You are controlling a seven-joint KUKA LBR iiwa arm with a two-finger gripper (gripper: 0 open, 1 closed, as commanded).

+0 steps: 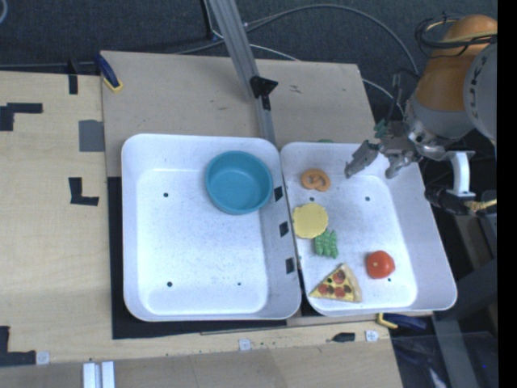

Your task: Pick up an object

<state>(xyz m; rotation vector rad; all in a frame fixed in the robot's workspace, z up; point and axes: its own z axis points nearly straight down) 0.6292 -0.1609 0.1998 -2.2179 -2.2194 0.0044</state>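
Observation:
My gripper (375, 166) hangs over the far right part of the right bin (420, 241), fingers spread open with nothing between them. In that bin lie an orange pretzel-like piece (315, 179), a yellow round piece (310, 220), a green bunch (326, 244), a pizza slice (337, 284) and a red tomato (380, 263). The pretzel piece is the closest of these, a little left of the fingertips. A blue bowl (238, 182) sits in the left bin (161, 249) at its far right corner.
A slanted metal pole (241, 51) rises from the gap between the bins at the back. Cables (347, 14) run across the dark floor behind the bench. The bench top (48, 217) extends left of the bins.

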